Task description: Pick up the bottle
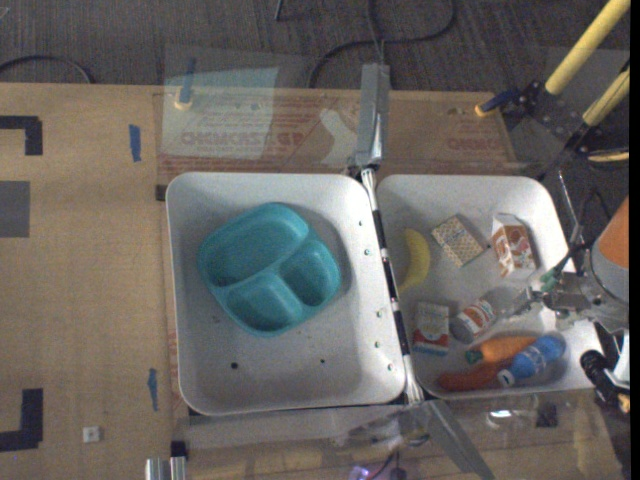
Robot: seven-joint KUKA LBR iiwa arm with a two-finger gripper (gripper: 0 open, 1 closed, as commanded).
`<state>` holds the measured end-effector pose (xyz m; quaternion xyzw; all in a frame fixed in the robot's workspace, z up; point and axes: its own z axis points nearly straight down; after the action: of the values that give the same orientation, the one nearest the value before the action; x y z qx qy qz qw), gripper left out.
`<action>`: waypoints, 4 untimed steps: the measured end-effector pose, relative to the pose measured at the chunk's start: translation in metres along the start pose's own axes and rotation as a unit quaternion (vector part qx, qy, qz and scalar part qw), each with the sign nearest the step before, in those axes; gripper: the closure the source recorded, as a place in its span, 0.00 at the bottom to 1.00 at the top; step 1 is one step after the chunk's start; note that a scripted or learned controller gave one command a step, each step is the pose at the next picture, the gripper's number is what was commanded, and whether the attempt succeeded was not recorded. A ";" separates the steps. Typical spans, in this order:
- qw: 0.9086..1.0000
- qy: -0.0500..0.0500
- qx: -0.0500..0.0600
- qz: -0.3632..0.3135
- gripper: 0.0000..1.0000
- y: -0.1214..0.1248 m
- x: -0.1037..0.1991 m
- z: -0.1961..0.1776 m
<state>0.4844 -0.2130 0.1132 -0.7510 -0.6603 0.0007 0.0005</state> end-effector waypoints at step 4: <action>0.997 0.005 -0.001 0.071 1.00 0.002 -0.003 0.011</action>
<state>0.4865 -0.2158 0.1021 -0.7963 -0.6049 -0.0041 0.0029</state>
